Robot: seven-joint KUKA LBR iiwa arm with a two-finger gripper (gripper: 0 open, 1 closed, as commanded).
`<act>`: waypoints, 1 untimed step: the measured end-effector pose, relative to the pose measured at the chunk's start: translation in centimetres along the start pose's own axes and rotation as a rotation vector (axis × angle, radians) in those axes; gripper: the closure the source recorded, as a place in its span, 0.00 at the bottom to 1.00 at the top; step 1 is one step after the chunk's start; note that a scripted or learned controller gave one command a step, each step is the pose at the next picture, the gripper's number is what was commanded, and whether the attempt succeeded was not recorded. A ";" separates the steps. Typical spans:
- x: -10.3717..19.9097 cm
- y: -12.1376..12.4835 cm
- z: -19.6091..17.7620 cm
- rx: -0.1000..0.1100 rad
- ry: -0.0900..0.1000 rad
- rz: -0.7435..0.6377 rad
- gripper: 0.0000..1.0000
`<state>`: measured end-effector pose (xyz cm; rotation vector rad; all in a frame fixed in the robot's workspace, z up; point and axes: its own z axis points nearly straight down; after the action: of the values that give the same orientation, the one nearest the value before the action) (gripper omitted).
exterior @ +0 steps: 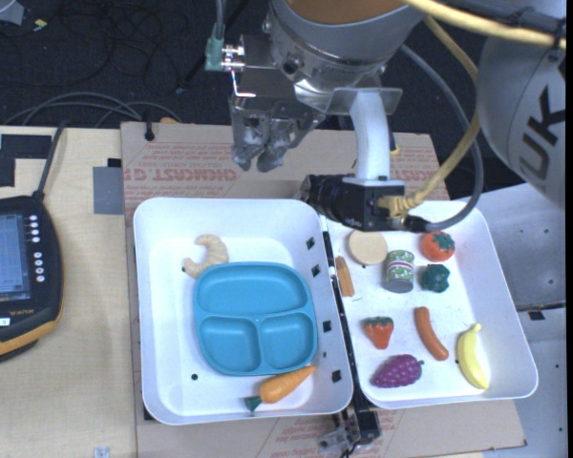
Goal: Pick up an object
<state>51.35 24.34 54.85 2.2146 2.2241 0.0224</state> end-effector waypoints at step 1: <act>-4.8 -1.4 9.9 0.025 -0.014 0.008 1.00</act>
<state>50.07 19.62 44.91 2.2285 2.2205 -0.0209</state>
